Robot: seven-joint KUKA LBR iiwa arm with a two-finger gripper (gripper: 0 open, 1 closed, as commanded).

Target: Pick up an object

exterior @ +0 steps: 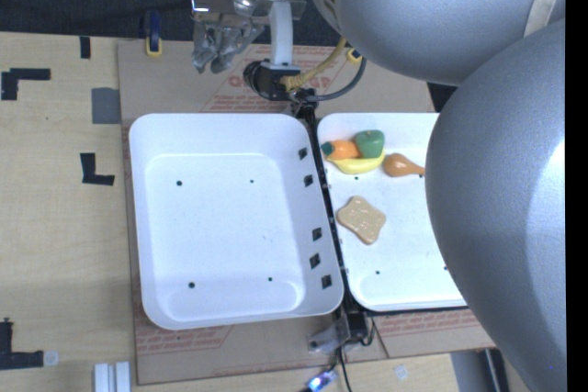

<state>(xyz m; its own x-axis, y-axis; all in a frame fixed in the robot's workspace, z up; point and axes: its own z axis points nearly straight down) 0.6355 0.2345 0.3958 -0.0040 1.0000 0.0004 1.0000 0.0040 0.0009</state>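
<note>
The end effector (219, 50) hangs at the frame's upper left above the worktop, its state impossible to tell, while the tan bread-slice-shaped toy (360, 220) lies right of centre.

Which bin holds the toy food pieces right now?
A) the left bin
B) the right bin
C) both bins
B: the banana, green piece, orange piece, pear-shaped piece and toast-shaped piece all lie in the right bin.

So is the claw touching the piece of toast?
Apart. The camera view shows the claw up above the left bin's far edge, while the toast lies alone in the right bin.
</note>
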